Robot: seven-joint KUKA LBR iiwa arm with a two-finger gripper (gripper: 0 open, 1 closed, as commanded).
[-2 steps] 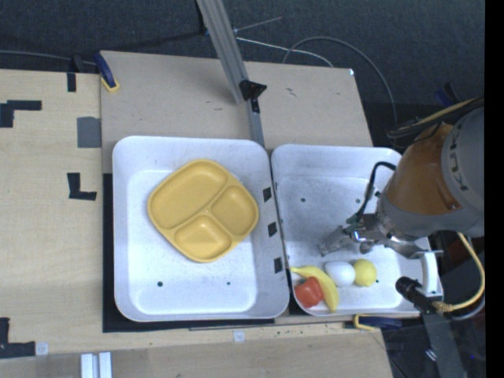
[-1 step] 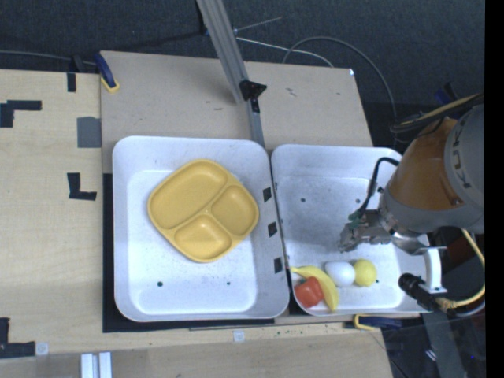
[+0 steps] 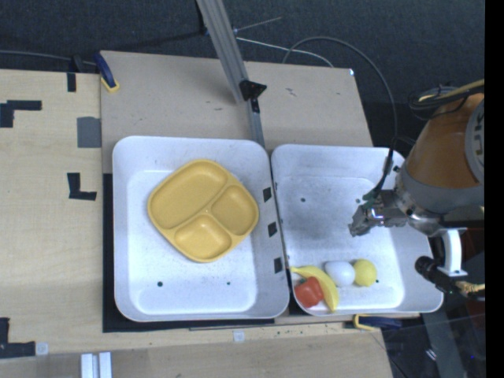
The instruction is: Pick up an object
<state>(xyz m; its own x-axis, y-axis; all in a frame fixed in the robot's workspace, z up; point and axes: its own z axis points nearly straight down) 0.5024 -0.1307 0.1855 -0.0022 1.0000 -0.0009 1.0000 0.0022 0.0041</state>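
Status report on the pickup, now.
Hand low over right bin, holding nothing seen. Banana, red fruit, white egg, lemon clustered at near wall. Nothing between hand and them.

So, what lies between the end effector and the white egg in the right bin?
Nothing: in the camera view, only bare bin floor separates the end effector from the white egg below it.

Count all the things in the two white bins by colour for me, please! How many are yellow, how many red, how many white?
Yellow: 3 – the divided plate in the left bin, plus the banana and the lemon in the right bin
Red: 1 – the red piece beside the banana
White: 1 – the white ball
Total: 5
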